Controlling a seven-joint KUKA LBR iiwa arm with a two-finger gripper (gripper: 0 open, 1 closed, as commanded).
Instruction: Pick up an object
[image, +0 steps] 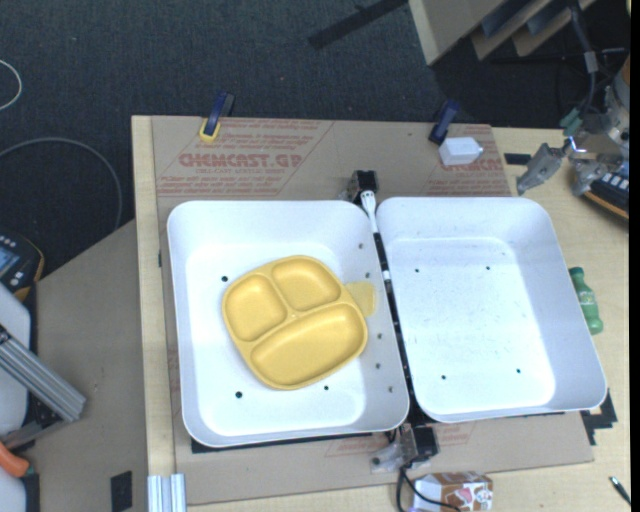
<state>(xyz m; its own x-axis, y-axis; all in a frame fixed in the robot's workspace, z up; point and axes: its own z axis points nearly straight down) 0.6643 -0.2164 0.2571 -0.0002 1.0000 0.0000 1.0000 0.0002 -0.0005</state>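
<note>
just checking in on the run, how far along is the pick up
Nothing looks done yet. The yellow divided plate lies flat in the left bin, untouched, with a small yellow piece at its right edge. Nothing is in hand: no arm reaches over the bins. The reach, the grasp and the lift are all left. The right bin holds no object.

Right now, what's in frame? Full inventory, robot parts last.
divided plate: 1, yellow, three compartments, in the left bin
small flat piece: 1, yellow, partly under the plate's right edge
left bin: 1, white, left half of the bench
right bin: 1, white, right half of the bench
clamps: 2, blue, back edge of the board, other at
small block: 1, white, behind the right bin
green item: 1, outside the right bin's right rim
end effector: 1, grey, upper right, off the bins
</note>
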